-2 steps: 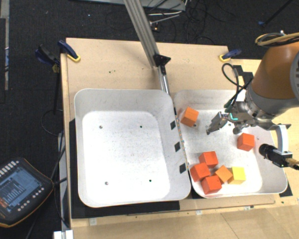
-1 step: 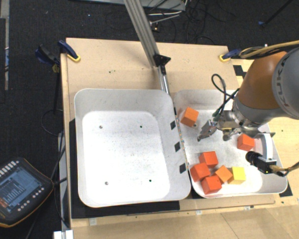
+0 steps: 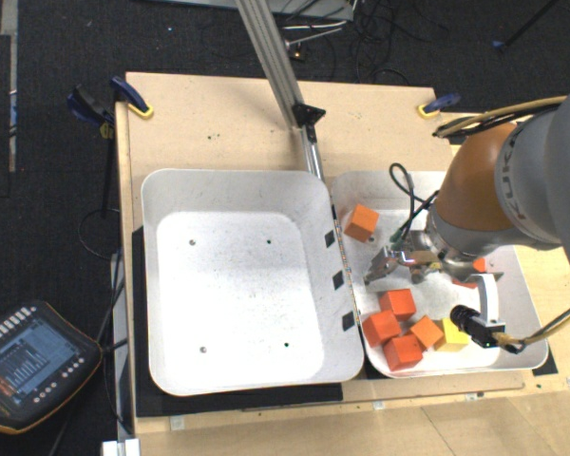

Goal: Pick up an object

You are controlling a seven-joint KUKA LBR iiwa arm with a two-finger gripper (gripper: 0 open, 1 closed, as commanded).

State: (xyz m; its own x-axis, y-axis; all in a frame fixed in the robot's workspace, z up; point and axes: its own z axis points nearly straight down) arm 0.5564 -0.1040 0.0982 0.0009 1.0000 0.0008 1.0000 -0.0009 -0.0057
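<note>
The right bin (image 3: 527, 288) holds several orange blocks and one yellow one. One orange block (image 3: 362, 222) lies alone near the bin's upper left. A cluster of orange blocks (image 3: 395, 328) lies at the bin's lower left, with the yellow block (image 3: 454, 334) just right of it. My gripper (image 3: 380, 268) hangs over the bin's left middle, pointing left, between the lone block and the cluster. Nothing shows between its fingers.
The left bin (image 3: 161, 255) stands beside the right one, sharing a ridge with black clips (image 3: 339, 278). A metal pole (image 3: 275, 60) slants in from the top. A teach pendant (image 3: 28, 359) lies on the floor at the lower left. The arm's grey and orange body covers the right bin's upper right.
</note>
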